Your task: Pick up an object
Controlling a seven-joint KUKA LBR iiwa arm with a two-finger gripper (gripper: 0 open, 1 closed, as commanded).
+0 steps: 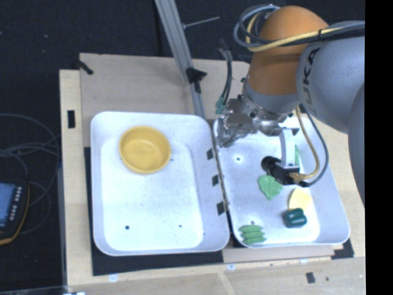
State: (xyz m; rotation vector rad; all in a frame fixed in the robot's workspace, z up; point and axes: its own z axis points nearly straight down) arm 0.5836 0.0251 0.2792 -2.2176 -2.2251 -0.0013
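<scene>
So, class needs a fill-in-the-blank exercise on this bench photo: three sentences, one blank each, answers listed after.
1. The round yellow bowl sits in the ______ white bin as the camera sees it.
2. The small ridged light-green piece lies near the right bin's ______ edge.
3. The dark green block rests beside a pale ______ flat piece.

Missing words: left; front; yellow
</scene>
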